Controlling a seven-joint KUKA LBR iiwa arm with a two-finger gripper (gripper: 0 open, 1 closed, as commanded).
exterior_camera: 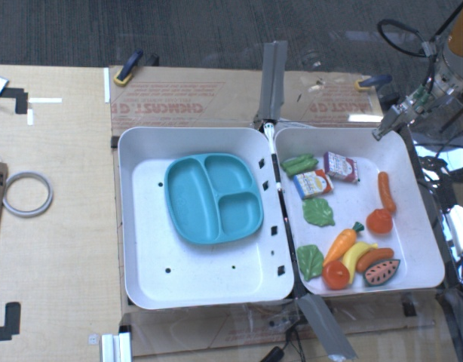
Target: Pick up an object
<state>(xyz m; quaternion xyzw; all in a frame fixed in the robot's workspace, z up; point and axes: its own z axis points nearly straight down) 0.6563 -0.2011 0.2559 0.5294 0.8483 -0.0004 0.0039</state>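
Observation:
The right bin [420,202] holds several toy foods: a green pod [299,163], a purple packet [341,167], a small carton [313,183], a green leaf [319,213], an orange sausage [384,189], a tomato [379,221], a carrot [341,243], a banana [354,255] and a watermelon slice [381,271]. My gripper [384,129] hangs over the bin's far right corner, apart from all the toys, with nothing visibly in it. A blue divided plate [214,197] lies in the left bin [141,262].
A roll of tape [24,193] lies on the wooden bench at the left. Blue clamps [128,66] [372,82] hold the cardboard behind the bins. Black cables [401,36] loop at the top right beside the arm.

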